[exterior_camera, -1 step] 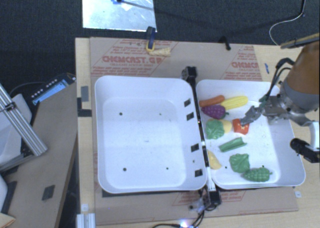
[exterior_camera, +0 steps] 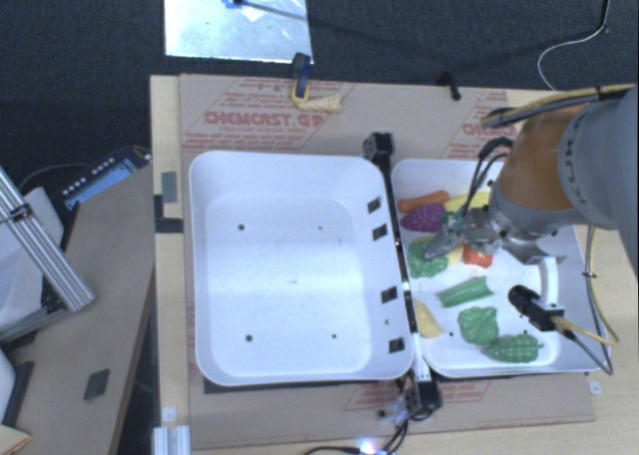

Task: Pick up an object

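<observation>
Near edge: bumpy green toy vegetable (exterior_camera: 513,348) lies closest, at the front rim of the right bin (exterior_camera: 574,361), touching a leafy green piece (exterior_camera: 478,324) just to its left.
Yellow piece: a small pale yellow toy (exterior_camera: 426,320) sits against the divider between the two bins, beside the leafy green piece.
Black part: a black cylinder (exterior_camera: 529,307) on the arm hangs over the right bin's front half, just above the bumpy green vegetable.
Green pod: a smooth long green toy (exterior_camera: 465,291) lies tilted in the middle of the right bin, behind the leafy piece.
Tool: the tool (exterior_camera: 446,244) is low in the right bin, over a rounded green toy (exterior_camera: 427,257); whether it is wide, narrow or holding anything I cannot tell, since the wrist hides it.
Red piece: a small red-orange toy (exterior_camera: 477,257) lies just right of the tool.
Far end of right bin: a purple grape cluster (exterior_camera: 422,217), an orange carrot (exterior_camera: 423,201) behind it, and a yellow toy (exterior_camera: 465,202) beside them.
Arm: grey arm with orange band (exterior_camera: 534,169) reaches in from the right over the right bin.
Left bin: the left bin (exterior_camera: 215,273) is white, with small dark dots on its floor.
Surface: the surface (exterior_camera: 262,116) under both bins is a printed cardboard sheet.
Beyond: a shiny silver sheet (exterior_camera: 200,14) lies on the dark floor behind the surface.
</observation>
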### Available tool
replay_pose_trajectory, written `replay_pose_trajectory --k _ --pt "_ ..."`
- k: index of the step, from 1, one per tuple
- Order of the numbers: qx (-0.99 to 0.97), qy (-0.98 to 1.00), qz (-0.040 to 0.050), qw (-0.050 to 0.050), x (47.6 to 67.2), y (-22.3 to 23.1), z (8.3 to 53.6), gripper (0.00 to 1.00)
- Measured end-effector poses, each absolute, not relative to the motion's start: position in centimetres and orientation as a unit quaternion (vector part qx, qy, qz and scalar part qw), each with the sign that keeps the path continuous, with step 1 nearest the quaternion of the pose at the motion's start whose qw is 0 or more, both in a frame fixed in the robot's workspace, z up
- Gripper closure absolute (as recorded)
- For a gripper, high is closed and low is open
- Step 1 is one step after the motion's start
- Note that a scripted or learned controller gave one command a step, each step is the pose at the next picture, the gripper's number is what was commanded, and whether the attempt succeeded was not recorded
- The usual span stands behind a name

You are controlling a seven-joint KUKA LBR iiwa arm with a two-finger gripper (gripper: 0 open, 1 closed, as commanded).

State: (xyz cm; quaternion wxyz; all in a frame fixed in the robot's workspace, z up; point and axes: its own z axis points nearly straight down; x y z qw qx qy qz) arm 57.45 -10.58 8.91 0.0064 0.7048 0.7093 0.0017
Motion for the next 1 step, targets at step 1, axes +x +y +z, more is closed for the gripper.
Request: replay_pose_trajectory --k 1 --pt "0.705 0.709 0.0010 0.002 63.65 -10.52 8.63 0.00"
